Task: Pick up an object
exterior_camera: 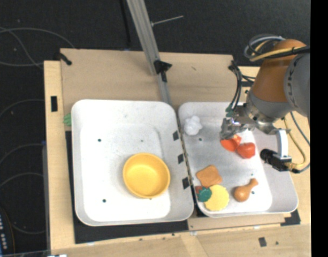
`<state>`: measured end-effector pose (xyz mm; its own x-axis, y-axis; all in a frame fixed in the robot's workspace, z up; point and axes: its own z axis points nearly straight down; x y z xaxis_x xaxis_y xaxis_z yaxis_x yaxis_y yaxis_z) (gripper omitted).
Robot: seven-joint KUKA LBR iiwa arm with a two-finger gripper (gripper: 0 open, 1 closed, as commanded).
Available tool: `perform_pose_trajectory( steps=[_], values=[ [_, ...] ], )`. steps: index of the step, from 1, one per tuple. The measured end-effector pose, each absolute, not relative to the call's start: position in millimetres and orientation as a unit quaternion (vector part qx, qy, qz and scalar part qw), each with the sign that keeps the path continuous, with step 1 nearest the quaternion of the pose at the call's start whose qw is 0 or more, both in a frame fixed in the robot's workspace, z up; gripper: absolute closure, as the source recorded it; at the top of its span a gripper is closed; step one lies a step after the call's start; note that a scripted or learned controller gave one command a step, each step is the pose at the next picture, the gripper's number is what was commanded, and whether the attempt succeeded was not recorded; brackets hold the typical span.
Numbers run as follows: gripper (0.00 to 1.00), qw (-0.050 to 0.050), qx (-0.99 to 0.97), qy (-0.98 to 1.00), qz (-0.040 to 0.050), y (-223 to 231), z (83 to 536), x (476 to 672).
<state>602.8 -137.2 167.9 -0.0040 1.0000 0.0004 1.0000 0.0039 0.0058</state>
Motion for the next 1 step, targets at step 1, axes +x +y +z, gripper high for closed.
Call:
perform_pose_trajectory(
  steps=[1],
  values=[
    [1.0, 0.003, 0.706, 0.709, 0.0026, -140.5, 228.1, 612.9]
  ],
)
